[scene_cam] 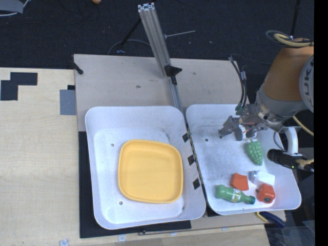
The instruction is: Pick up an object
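Bumpy green grape bunch (254, 152), upright-ish, right bin (215, 152).

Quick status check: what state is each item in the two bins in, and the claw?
Yellow plate: flat in the left bin.
Green bottle: lying on its side, right bin.
Green grape bunch: lying loose.
Orange block: resting flat.
Claw: above the right bin, holding nothing.

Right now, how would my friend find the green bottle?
Look in the right bin, along its near edge. The green bottle lies on its side there, left of the orange block. It is the only long, smooth green thing; the bumpy green toy sits farther back.
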You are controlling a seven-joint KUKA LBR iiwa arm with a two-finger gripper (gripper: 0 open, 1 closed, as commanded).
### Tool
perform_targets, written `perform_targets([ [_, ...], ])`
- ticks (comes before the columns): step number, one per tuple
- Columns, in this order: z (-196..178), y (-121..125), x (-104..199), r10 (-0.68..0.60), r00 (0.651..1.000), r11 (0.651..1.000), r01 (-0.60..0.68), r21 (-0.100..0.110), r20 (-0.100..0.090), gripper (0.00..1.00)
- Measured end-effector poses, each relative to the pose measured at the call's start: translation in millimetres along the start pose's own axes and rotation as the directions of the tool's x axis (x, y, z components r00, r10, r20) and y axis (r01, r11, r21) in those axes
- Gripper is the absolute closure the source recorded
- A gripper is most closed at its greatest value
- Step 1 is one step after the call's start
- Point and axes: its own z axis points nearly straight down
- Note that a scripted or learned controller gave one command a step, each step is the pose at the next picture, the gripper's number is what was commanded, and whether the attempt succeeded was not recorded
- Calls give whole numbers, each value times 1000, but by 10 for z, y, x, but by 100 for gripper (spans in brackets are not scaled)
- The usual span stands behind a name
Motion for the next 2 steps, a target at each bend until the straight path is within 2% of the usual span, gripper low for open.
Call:
perform_targets([
  [2, 1149, -12, 0, 0, 1000, 1000, 0, 2, 0, 0],
])
